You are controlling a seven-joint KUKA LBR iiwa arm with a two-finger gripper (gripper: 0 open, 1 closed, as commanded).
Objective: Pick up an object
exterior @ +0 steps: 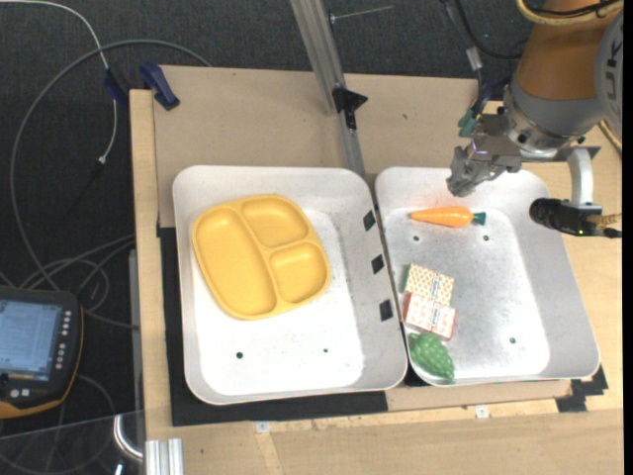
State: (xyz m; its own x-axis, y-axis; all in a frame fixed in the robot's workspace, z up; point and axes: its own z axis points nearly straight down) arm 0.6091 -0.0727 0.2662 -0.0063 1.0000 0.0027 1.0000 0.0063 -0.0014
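Two white bins sat side by side on the tan bench (247, 107). The left bin (227, 369) carried a yellow three-part tray (260, 254), which filled its far and middle area; the near strip stayed bare. A slanted metal post (321, 47) ran down to the far end of the seam between the bins, and small black clips (377, 263) marked that seam.

The right bin (524, 295) held four things. A carrot (442, 217) lay crosswise near the far edge, green stub toward the right. Two patterned boxes (430, 300) lay touching each other against the left wall, about midway down. A green leafy toy (432, 355) lay just beyond them in the near-left corner, touching the nearer box. The middle, the right side and the near-right corner of this bin were bare floor, with open room for a descent. A black cylinder (559, 216) on the arm's side hung over the right wall.

The claw (465, 178) stood at the far edge of the right bin, just beyond the carrot's thick end and slightly to its right. Whether it touched the carrot could not be told. Nothing showed between its fingers, and whether they were spread or closed could not be told. The boxes and the leafy toy lay well apart from it, toward the near edge.
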